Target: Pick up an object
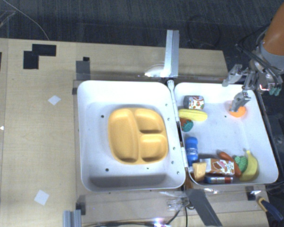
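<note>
- Landmark: right bin (255, 141), white and shallow, holding all the small objects.
- Just left of it, touching along the shared rim: left bin (90, 126), with a yellow divided tray (136, 135) lying in its middle.
- Above the right bin's upper right corner: grey arm (274, 37) with an orange band, reaching in from the right.
- Over the right bin's upper right part: gripper (240, 100), pointing down, fingers close together; cannot tell whether clenched or released.
- Directly beneath the fingertips, on the right bin's floor near its far wall: small orange object (237, 111), flat-looking, shape unclear; not seen between the fingers, contact not discernible.
- In the right bin's upper left part: small can (193, 102) with a red and green label, lying near the far wall.
- Just below the can: yellow banana-like piece (193, 115), lying crosswise.
- Touching that piece's lower left, against the right bin's left wall: small teal object (187, 125).
- Lower along the same left wall: blue bottle (191, 148), lying lengthwise.
- In the right bin's near edge, at the middle: box with a red and white label (217, 167), lying flat among a cluster.
- In the right bin's near right corner: yellow banana (250, 167), curved, with a green piece (241, 162) just beside it.
- Beyond the junction of the two bins: upright metal post (172, 53) on the bench.
</note>
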Tool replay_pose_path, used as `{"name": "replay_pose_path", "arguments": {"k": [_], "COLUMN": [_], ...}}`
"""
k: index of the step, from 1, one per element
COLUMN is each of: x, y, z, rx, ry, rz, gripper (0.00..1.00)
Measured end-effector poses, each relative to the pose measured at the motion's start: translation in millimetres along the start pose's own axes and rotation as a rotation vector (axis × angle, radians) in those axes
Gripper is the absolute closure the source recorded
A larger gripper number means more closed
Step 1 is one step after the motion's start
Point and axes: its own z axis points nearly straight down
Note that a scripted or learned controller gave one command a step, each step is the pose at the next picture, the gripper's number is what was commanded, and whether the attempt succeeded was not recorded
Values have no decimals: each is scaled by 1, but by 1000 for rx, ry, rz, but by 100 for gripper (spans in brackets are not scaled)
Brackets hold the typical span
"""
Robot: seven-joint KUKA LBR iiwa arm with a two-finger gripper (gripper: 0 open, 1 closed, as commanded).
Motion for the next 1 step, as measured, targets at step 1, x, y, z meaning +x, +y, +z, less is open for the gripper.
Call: {"name": "replay_pose_path", "arguments": {"k": [1], "x": [-32], "y": [-54], "z": [48], "rx": [1], "ry": [1], "rz": [307], "gripper": [0]}}
